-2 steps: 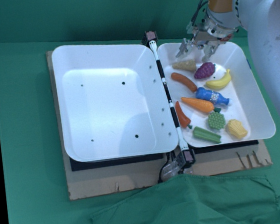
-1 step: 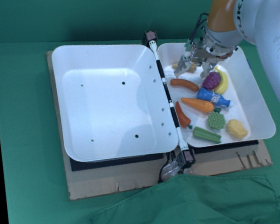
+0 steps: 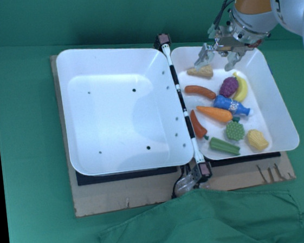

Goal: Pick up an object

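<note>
My gripper [image 3: 217, 60] hangs open above the back of the right bin [image 3: 282, 117], with nothing between its fingers. Just below its left finger lies a tan bread-like piece [image 3: 201, 72]. Further forward in that bin lie a red sausage [image 3: 199, 91], purple grapes [image 3: 228, 86], a yellow banana [image 3: 240, 88], a blue bottle [image 3: 231, 106], an orange carrot [image 3: 214, 114], a red chili [image 3: 197, 125], a green round fruit [image 3: 234, 130], a green cucumber piece [image 3: 224, 146] and a yellow corn cob [image 3: 257, 140].
The left bin [image 3: 120, 108] sits beside the right one, with a black-and-white divider rail [image 3: 180, 98] between them. Both rest on brown cardboard [image 3: 122, 195]. Crumpled green cloth [image 3: 207, 223] lies at the front.
</note>
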Tool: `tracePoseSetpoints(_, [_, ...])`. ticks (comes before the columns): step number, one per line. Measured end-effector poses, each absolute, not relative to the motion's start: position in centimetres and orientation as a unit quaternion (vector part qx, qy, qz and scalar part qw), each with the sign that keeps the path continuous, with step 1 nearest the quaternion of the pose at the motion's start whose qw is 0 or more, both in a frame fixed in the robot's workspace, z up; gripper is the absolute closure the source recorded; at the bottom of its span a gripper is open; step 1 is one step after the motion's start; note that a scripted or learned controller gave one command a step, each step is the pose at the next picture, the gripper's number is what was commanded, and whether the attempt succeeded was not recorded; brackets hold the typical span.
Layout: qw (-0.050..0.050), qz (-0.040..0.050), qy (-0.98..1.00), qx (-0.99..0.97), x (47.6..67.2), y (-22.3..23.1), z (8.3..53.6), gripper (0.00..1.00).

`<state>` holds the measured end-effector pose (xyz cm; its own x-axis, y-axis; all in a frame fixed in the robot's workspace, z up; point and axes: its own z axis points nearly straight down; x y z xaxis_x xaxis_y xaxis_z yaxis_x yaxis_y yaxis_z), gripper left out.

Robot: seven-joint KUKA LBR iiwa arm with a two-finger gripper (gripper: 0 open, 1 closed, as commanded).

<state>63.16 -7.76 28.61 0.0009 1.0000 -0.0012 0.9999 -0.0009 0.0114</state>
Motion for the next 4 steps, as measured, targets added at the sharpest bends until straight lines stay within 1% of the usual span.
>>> tracePoseSetpoints(1, [0.003, 0.003, 0.704, 0.71, 62.2, -12.6, 20.0, 0.0])
tracePoseSetpoints(2, [0.011, 0.0066, 0.704, 0.71, 62.5, -12.5, 21.8, 1.0])
tracePoseSetpoints(3, [0.006, 0.0014, 0.704, 0.71, 59.3, -17.9, 27.2, 1.0])
tracePoseSetpoints(4, [0.003, 0.0007, 0.706, 0.709, 59.3, -17.5, 26.8, 0.0])
